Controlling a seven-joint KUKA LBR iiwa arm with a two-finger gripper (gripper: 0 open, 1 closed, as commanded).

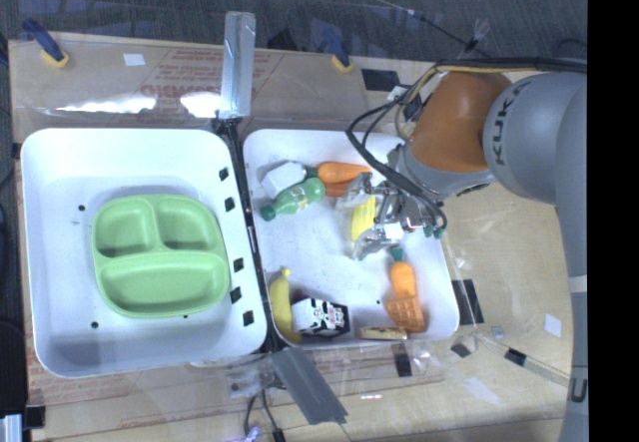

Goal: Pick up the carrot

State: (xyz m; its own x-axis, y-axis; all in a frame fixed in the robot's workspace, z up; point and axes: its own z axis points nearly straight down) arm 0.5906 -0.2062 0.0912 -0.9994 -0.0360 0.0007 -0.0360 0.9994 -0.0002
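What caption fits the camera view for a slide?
Gripper poised in the right bin just above the carrot; a green divided plate lies in the left bin.

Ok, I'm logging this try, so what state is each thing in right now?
carrot: lying in the right bin, ungripped
tool: low over the bin, beside the carrot's green top
green bottle: on its side
green tray: flat in the left bin
banana: lying by the bin wall

One fixed cam above the bench (499, 230), looking down at a slant, mid distance. Both white bins fit in frame: left bin (40, 230) w/ green tray, right bin (300, 143) near center. Arm (529, 136) enters from frame right.
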